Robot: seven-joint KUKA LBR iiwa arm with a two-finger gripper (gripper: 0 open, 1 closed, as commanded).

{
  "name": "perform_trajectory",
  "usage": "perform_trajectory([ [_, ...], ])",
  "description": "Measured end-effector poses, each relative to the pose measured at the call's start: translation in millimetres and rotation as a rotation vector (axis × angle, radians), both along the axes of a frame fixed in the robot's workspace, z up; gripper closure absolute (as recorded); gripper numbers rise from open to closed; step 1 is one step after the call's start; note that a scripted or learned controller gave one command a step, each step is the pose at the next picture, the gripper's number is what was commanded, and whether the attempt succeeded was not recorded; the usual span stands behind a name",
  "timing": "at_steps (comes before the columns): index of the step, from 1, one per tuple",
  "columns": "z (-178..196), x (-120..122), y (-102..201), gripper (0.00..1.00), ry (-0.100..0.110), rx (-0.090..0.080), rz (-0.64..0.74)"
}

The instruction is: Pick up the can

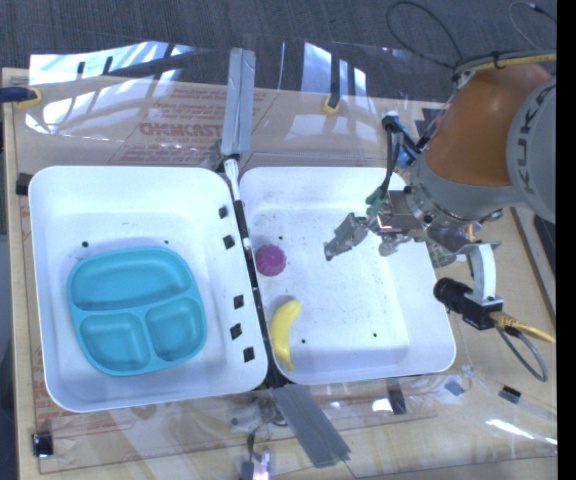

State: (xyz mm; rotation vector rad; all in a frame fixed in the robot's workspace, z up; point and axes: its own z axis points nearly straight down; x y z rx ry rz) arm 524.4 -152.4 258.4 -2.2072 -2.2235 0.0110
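The can (pixel 271 260) shows as a small round purple shape, seen from above, lying on the floor of the right bin (pixel 423 353) close to that bin's left wall. It sits apart from everything else, touching neither the wall nor the fruit below it. Just below it in the view, toward the near-left corner of the same bin, lies a yellow banana (pixel 285 330), curved and running lengthwise along the left wall.

The gripper (pixel 346 238) hangs over the middle of the right bin, to the right of the can and slightly higher in the view, with bare white bin floor between the two. Its fingers point left and down toward the bin floor; they look close together with nothing between them, though the blur there leaves the exact gap hard to judge. Behind it the grey arm with its orange band (pixel 483 128) reaches in from the right, over the bin's right rim.

The left bin (pixel 48 198) holds a light blue divided plate (pixel 136 306) with three compartments, resting toward its lower left. Both bins stand side by side on the desk (pixel 118 118), whose surface is covered by a clear sheet catching bright reflections.
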Motion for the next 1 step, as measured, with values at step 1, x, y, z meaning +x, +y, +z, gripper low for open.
perform_trajectory([
  [1, -68.8, 31.8, -44.2, 0.00, 0.000, 0.002, 0.084],
])
